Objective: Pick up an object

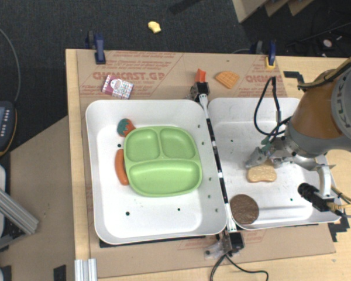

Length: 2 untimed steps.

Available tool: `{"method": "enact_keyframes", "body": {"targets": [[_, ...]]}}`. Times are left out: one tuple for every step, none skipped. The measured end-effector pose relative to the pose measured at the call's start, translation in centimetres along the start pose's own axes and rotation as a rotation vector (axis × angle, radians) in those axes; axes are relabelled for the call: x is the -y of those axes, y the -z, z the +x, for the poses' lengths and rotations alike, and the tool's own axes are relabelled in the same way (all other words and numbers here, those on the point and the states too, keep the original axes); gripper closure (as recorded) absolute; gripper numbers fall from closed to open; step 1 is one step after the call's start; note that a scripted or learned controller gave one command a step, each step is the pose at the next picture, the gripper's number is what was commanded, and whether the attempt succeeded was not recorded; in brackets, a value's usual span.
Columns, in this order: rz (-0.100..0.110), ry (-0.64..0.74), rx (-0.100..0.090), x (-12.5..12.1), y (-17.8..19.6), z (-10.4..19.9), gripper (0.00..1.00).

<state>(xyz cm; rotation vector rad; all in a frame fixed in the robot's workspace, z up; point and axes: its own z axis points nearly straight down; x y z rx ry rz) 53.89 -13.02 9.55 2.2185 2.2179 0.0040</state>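
- Jaws (pixel 263 158) low in the right bin (pixel 234 117); open or closed: cannot tell.
- Tan biscuit (pixel 261 174) on the bin floor just below the jaws, seemingly touching.
- Brown disc (pixel 244 209) farther off, at the bin's near rim.

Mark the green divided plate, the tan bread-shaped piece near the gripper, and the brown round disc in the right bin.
green divided plate (pixel 162 160), camera view, on the ridge between its compartments.
tan bread-shaped piece (pixel 261 174), camera view, middle of its top face.
brown round disc (pixel 244 208), camera view, centre of its top.
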Motion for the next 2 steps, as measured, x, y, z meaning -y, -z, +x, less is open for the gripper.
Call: {"method": "enact_keyframes", "body": {"targets": [[-0.004, 0.006, -0.001, -1.7, 9.4, 5.9, 1.00], [0.003, 0.006, -0.002, -2.4, 8.9, 11.6, 1.00]]}}
